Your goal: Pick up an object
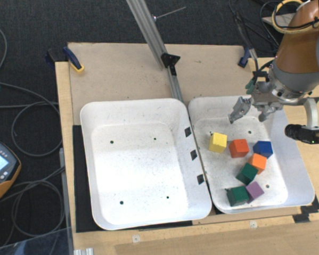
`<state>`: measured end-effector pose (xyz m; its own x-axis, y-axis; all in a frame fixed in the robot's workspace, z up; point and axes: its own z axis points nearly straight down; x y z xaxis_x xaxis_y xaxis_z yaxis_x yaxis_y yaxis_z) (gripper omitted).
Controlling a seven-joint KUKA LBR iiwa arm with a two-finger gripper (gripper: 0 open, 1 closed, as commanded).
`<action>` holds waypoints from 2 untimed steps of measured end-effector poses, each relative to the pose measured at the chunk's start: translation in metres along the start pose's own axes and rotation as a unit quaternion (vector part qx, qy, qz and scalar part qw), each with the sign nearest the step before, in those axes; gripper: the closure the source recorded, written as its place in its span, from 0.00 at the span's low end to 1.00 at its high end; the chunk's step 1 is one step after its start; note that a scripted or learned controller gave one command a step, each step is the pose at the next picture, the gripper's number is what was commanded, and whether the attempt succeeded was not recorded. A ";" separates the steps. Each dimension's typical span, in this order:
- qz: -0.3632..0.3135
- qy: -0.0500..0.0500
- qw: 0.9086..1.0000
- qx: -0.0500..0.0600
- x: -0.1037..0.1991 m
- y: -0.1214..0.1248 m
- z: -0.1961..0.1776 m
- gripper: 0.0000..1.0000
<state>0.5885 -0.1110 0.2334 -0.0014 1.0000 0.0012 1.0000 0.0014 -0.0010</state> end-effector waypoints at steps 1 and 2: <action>0.000 0.000 1.000 0.000 0.000 0.000 0.000 0.00; 0.001 0.000 1.000 0.003 -0.007 -0.009 0.054 0.00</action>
<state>0.5799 -0.1177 0.1796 0.0007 1.0000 0.0010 1.0000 -0.0007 -0.0072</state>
